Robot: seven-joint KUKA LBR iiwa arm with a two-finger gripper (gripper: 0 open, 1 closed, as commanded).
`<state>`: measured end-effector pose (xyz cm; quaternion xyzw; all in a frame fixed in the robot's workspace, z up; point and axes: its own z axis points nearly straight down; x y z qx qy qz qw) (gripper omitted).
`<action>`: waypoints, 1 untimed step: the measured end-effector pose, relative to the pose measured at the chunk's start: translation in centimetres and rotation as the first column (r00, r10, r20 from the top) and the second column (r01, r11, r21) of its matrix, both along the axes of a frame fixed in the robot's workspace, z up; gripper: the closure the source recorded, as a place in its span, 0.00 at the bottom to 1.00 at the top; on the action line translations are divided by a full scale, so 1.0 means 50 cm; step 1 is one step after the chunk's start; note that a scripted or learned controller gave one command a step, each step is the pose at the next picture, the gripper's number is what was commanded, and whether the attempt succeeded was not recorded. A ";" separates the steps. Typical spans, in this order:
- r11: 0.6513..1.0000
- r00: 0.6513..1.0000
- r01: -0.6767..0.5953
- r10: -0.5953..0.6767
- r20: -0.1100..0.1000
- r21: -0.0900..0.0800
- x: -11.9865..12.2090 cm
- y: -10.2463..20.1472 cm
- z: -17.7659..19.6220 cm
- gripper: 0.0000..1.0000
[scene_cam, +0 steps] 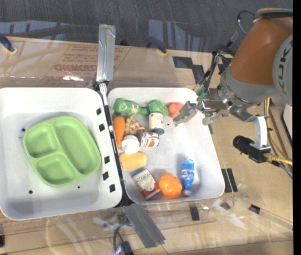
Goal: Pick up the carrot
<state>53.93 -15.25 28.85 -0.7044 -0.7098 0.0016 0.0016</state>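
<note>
Two white bins sit on the tabletop. End effector hovers, approaching; its state I cannot tell. Carrot lies far left of it, so it must travel across and descend.

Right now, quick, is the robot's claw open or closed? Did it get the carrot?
Gripper: cannot be told from this view, and nothing shows between its tips.
Carrot: not picked up; it lies in the right bin by its left wall.
</note>
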 end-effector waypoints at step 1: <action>0.944 0.944 -0.331 0.331 0.000 0.002 -0.100 0.112 -0.189 0.00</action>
